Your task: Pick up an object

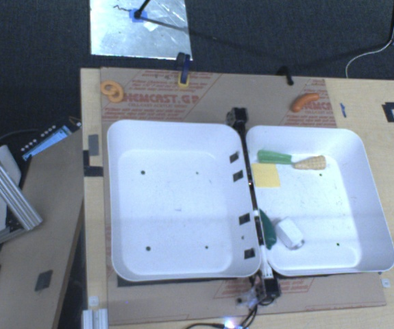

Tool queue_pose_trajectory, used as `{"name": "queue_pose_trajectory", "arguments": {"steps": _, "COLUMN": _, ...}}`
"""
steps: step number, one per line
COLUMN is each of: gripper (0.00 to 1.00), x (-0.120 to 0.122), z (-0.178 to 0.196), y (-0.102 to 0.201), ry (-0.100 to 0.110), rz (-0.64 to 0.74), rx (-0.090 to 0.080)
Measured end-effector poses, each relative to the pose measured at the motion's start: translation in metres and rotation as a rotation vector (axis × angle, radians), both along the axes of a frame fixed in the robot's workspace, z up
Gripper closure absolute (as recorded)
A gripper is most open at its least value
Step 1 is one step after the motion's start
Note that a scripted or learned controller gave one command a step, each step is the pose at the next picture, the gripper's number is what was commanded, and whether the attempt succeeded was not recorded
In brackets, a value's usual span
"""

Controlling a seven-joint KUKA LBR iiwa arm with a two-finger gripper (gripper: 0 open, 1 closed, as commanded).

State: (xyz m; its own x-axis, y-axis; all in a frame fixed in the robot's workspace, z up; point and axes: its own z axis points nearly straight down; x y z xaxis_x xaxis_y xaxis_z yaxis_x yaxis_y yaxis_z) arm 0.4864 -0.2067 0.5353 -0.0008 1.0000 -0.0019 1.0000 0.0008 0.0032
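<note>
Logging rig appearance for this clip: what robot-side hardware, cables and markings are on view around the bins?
On view is the bench hardware: two white bins, black clips along their shared seam, and a brown board with red print beneath. A thin white cable loops at top right, small wires bunch at the front edge, and a silver rail stands left.

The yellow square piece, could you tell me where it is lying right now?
The yellow square piece lies flat in the right bin, near its left wall, just below the green-handled brush.
</note>
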Motion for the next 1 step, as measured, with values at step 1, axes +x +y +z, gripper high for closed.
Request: {"name": "queue_pose_trajectory", "arguments": {"steps": 1, "gripper": 1.0, "x": 0.0002, "z": 0.0, "y": 0.0001, "ry": 0.0, "rz": 0.003, "rx": 0.0}}
